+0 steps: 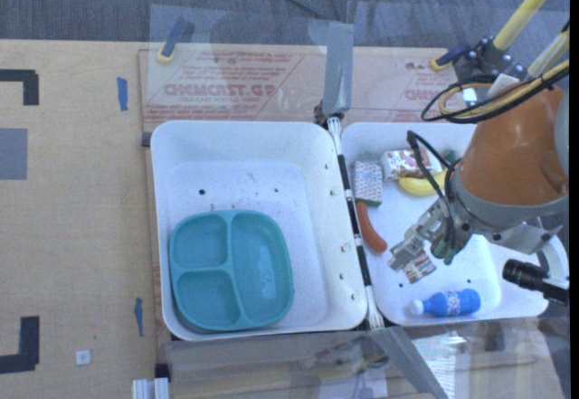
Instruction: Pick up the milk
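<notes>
Milk carton lying flat, long axis left-right; gripper apart

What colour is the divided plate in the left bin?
Teal, seen clearly in the camera view: the divided plate.

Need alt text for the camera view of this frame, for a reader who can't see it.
The gripper of a grey and orange arm hangs low over the right bin, close above a small carton, near a blue bottle, a hot dog, a banana and small packets. The left bin holds a teal divided plate.
</notes>
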You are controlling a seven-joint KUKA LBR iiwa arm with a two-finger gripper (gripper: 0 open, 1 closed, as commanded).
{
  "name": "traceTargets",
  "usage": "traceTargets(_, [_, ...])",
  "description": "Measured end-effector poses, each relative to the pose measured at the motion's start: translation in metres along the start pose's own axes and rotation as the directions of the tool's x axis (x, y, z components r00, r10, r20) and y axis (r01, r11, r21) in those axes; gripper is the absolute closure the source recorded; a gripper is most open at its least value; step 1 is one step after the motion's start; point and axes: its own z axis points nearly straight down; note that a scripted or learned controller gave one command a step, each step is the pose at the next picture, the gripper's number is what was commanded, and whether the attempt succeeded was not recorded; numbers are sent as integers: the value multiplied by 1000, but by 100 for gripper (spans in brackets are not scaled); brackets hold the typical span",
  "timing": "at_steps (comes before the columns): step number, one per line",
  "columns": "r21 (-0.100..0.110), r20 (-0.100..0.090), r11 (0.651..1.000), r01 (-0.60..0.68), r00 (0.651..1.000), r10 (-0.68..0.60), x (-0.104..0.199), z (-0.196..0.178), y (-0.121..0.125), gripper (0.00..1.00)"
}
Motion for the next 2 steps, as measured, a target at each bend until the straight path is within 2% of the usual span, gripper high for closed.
traceTargets(1, [-3,3,1000,-3,1000,3,-2,-10,0,100])
traceTargets(2, [-3,7,995,103,995,-103,-100,-41,56,100])
